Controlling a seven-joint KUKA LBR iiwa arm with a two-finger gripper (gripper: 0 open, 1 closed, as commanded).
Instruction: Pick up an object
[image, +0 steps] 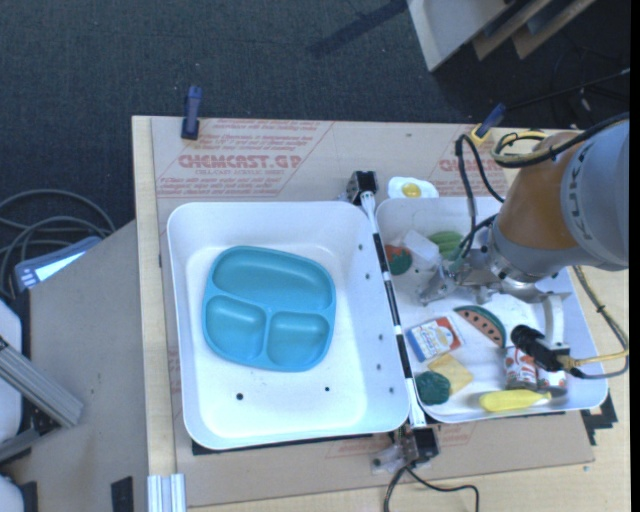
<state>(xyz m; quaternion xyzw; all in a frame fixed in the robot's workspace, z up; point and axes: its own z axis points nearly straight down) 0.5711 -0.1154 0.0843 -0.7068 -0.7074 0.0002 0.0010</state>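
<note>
1. The two-finger metal gripper (437, 284) is low in the right white bin (590, 395); whether it is open, or has hold of anything, I cannot tell.
2. A white block (421, 249) lies just above it, a green round piece (446, 241) beside that, and a red-and-green item (398, 260) to its left.
3. Below it sit a blue-and-white printed packet (432, 338), a watermelon-slice toy (480, 324), a yellow sponge (452, 373) and a yellow banana (513, 401).
4. Well to its left, the left white bin (190, 300) holds a blue divided plastic tray (269, 307).
</note>
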